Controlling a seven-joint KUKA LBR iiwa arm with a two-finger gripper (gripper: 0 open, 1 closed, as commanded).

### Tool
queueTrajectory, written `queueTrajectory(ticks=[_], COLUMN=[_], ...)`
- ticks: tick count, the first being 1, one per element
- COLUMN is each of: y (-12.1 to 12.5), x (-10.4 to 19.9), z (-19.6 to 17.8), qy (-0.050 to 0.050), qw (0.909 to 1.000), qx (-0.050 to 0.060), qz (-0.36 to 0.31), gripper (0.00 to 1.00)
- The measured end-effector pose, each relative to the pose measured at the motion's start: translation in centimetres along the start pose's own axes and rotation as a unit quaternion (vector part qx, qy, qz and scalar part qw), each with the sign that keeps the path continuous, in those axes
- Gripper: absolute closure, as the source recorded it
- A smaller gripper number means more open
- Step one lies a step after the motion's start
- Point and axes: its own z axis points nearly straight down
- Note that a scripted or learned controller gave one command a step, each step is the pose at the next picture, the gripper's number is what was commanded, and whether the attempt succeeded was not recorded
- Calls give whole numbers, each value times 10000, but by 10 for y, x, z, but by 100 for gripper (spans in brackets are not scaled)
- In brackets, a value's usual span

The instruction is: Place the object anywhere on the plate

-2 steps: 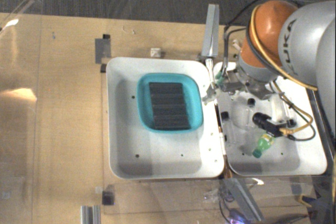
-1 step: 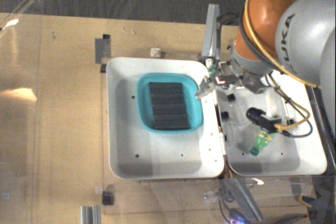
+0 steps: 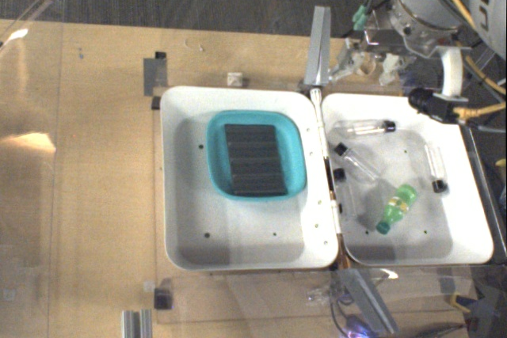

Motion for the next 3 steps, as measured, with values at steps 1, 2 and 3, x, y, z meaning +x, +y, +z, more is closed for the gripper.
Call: queueTrajectory(ticks=[1,2,3], y=[-54,20,-13], x=[54,-5,42], z=[162,155,123], qy=[5,0,7], qw=[9993,9999,9991], qx=[23,18,13], qz=[372,122,432], gripper=[0,0,0])
